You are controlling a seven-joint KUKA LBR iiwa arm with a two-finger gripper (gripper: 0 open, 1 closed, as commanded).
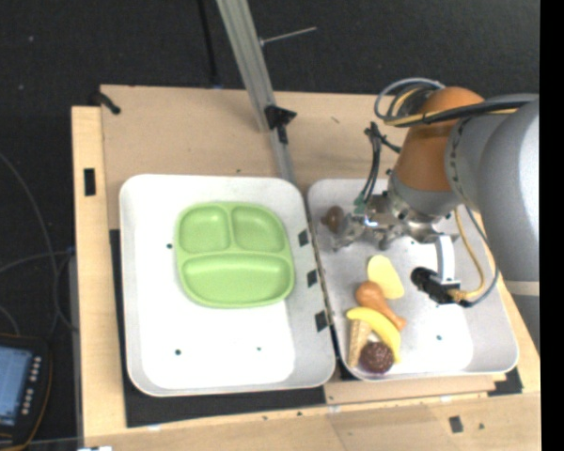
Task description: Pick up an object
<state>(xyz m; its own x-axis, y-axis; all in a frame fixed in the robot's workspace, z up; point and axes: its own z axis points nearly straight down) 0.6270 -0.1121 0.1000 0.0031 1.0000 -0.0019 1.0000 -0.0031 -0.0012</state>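
Toy food lies heaped in the right bin, toward that bin's six o'clock edge, and this is where the pickable objects are. Going by size, the bench comes first, a pale wooden top carrying both white bins side by side. The grey arm with its orange band enters from three o'clock and bends down over the right bin's twelve o'clock half. The left bin holds a green divided plate, lying flat with its two small compartments toward twelve o'clock and its long one toward six. A slim metal pole slants up from the seam between the bins toward eleven o'clock. The gripper sits low near the right bin's ten o'clock corner; whether its fingers are open or closed cannot be told from this angle. Just beside it at nine o'clock rests a small brown object, apart from the heap. In the heap, the banana has its long axis running from ten o'clock to four o'clock. An orange piece lies just above it, roughly parallel. A yellow slice sits at the heap's twelve o'clock end, and a dark round piece at its six o'clock end, touching the banana.
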